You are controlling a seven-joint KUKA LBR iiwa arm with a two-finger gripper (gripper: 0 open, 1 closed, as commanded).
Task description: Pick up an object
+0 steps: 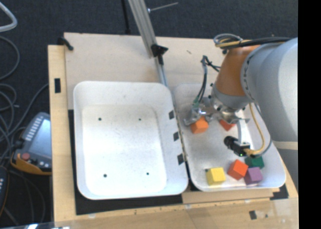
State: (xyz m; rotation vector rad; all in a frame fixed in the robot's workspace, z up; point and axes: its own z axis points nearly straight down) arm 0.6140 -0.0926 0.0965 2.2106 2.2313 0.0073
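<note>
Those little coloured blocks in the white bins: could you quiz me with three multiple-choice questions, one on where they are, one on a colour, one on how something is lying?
1. Which bin holds the blocks?
A. the left bin
B. the right bin
C. both bins

2. What colour is the block beside the purple block, toward the left bin?
A. blue
B. white
C. orange

3. How does the yellow block lie?
A. alone on the bin floor
B. stacked on another block
C. outside the bins

Answers: 1 B, all the blocks sit in the right bin under the arm. 2 C, an orange block touches the purple block. 3 A, the yellow block rests apart from the others.
</note>
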